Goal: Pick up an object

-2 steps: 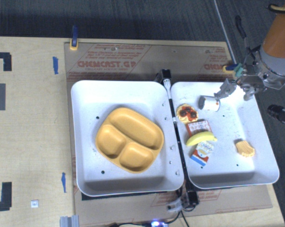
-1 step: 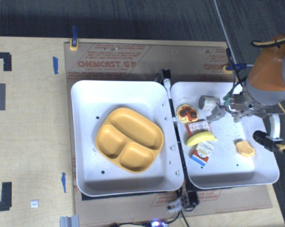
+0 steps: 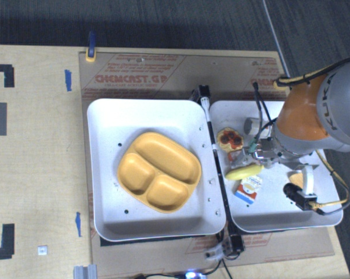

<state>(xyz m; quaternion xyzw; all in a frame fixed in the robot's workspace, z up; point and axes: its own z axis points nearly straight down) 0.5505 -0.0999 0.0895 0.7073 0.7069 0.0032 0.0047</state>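
Arm (image 3: pixel 314 115) is reaching into right bin (image 3: pixel 279 217) w/ gripper (image 3: pixel 257 153) sitting just above banana (image 3: pixel 243 171) near bin's left edge; can't tell claw state. Yellow tray (image 3: pixel 158 170) is lying mid left bin (image 3: pixel 105 127).

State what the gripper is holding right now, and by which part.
Cannot be told. The gripper hangs low over the right bin, just above the yellow banana, but the view does not show anything between its fingers.

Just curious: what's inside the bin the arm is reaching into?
In the right bin: a yellow banana, a small carton and a round red-yellow item. The arm covers part of it.
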